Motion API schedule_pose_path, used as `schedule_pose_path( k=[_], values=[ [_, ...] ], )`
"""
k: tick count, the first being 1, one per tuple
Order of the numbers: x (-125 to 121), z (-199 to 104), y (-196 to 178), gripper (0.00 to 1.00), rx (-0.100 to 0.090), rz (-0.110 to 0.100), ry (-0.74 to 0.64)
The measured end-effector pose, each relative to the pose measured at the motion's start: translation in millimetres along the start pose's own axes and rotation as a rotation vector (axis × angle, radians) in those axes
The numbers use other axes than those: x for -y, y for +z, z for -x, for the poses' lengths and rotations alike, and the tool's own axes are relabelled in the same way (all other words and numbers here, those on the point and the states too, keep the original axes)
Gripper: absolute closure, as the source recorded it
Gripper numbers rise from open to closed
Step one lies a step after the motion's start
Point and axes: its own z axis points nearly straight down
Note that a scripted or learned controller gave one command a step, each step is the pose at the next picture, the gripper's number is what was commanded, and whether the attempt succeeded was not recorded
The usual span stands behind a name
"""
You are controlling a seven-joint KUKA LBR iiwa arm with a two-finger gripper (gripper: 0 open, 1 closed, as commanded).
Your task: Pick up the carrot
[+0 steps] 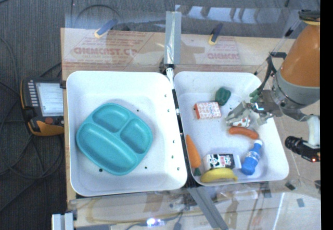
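Grey carpet surrounds the tabletop [130, 49], where the carrot [193, 152] hugs the right bin's [270, 171] left wall, while the hand [240, 115], grip state unclear, hovers mid-bin over open floor.

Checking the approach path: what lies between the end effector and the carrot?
In the camera view, mostly bare bin floor separates the end effector from the carrot; the red-and-white box sits just above that line.

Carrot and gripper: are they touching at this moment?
Apart. The camera view shows the carrot by the right bin's left wall, with bare bin floor between it and the gripper.
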Motion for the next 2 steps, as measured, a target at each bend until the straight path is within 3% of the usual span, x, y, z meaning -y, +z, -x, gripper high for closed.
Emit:
schedule_pose_path(
  k=[1, 2],
  values=[
    [-7.0, -17.5, 134.5, 0.00, -0.002, 0.000, -0.387],
    [-6.9, -17.5, 127.8, 1.00, -0.006, -0.004, -0.388]
  ],
)
